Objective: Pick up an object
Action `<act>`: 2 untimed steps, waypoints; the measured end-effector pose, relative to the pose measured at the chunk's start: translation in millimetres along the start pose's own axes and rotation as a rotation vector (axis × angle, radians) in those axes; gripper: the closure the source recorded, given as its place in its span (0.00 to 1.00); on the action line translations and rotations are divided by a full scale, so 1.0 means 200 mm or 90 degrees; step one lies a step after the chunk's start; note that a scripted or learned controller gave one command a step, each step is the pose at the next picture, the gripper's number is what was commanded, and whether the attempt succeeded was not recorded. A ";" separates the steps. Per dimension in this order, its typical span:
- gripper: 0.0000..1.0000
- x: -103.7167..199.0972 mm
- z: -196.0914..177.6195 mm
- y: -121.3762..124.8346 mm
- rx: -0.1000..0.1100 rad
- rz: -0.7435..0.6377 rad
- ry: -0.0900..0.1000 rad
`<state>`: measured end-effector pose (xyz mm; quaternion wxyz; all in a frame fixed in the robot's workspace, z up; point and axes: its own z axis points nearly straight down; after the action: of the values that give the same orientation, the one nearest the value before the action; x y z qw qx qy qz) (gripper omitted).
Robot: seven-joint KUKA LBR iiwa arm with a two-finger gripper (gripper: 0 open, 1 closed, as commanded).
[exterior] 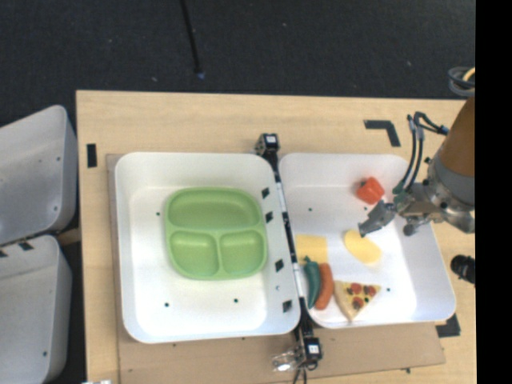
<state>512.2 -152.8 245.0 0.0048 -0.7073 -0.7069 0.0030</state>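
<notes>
Landmark: the right white bin, and every place below is called from it.
Gripper: reaching in over the bin's right wall, hanging just above its middle.
Jaws: one dark finger pokes out toward the bin's left, but whether the pair stands open or closed I cannot tell.
Nearest object: a yellow lemon-shaped piece, lying in the bin's middle, just below and beside that fingertip, nothing seen clamped on it.
Orange-red block: toward the bin's far wall, just above the fingertip, apart from it.
Yellow cheese slice: by the bin's left wall.
Chilli pepper: red with a green stem, at the bin's left wall, near corner.
Pizza slice: along the bin's near wall.
Green divided plate: in the neighbouring left bin, well apart.
</notes>
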 end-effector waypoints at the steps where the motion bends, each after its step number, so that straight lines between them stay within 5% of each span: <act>1: 0.00 0.00 -0.03 0.01 -0.007 -0.002 -0.001; 2: 0.00 0.00 0.29 -0.01 -0.003 0.000 -0.002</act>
<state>509.2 -153.5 186.8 0.0024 -0.7071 -0.7071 0.0024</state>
